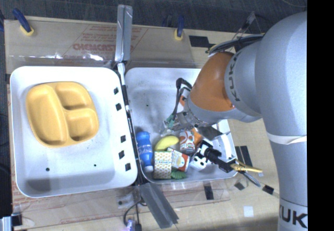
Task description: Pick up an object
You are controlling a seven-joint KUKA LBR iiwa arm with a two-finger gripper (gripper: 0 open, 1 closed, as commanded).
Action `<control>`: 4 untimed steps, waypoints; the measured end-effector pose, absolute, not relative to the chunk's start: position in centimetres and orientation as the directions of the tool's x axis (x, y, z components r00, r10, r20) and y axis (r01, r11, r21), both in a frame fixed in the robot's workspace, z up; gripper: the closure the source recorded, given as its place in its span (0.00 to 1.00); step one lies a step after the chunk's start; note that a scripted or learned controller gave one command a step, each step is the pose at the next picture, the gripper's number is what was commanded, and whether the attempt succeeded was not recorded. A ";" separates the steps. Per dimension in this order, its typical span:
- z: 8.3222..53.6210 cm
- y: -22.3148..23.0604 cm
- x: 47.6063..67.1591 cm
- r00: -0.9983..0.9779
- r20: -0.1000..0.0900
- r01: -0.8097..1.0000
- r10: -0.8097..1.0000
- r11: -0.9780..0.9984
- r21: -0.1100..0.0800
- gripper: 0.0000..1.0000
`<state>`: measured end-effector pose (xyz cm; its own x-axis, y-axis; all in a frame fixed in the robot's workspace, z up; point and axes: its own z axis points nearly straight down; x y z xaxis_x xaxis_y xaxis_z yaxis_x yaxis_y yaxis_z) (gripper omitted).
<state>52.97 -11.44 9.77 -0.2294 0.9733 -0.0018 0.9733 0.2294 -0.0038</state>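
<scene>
Several small items point(169, 157) crowd the right bin point(151, 83) corner, directly beneath the gripper point(180, 120); its grip state I cannot tell.

1 fixed camera looks down at a slant from above the bench point(62, 42), near enough that the 2 white bins fill most of the view: the left bin point(21, 120) and the right bin point(151, 89). The arm point(271, 83) enters from the right edge.
</scene>
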 end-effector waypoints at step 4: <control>11.2 -11.5 53.0 -0.239 -0.003 0.971 0.971 0.239 -0.008 1.00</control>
